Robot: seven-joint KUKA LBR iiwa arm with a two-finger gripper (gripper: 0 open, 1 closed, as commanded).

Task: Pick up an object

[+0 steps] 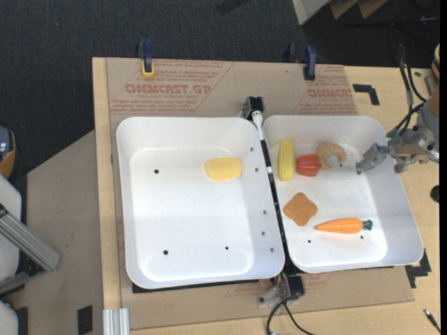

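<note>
Lying nearest the camera in the right bin, an orange carrot with a green tip is resting crosswise near the front wall. Just behind it and to its left, a tan cracker-like piece is sitting apart from it. Farther back, three things are lining up in a row: a yellow corn cob lying along the divider, a red tomato just beside it, and a curled beige pastry next to that. In the left bin, a pale yellow lump is sitting alone near the middle. At the right bin's far right rim, the gripper is hovering, holding nothing; whether it is spread or pressed together I cannot tell.
</note>
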